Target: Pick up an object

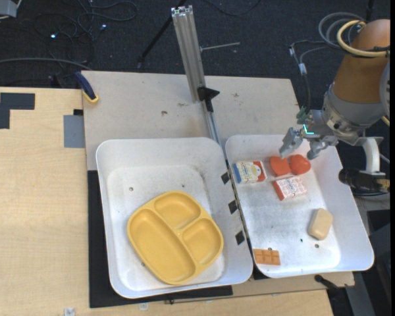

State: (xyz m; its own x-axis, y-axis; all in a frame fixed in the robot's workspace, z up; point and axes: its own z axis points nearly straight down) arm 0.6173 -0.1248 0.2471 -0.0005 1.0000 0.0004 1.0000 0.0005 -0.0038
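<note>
Start at the left bin [112, 176]: you'll see a yellow divided plate [176, 237] lying toward its near edge, with nothing of the arm near it. Cross the seam to the right bin [345, 255], where the small pieces lie. Along its far edge sits a small white carton [249, 172], then an orange-red object [290, 165] just beside it, and a red-and-white packet [290, 188] touching or nearly touching that from the near side. At the near left corner lies a flat orange wafer [267, 257], and toward the right edge a pale tan block [320, 224]. The claw [307, 145] hangs over the far edge of this bin, its fingers spread, one tip to the left of the orange-red object and the other close above it. You can see nothing pinched between them. So judge the pick as not yet made: every piece rests on the bin floor. The orange-red object looks the likeliest target; lowering, closing and lifting all remain.
</note>
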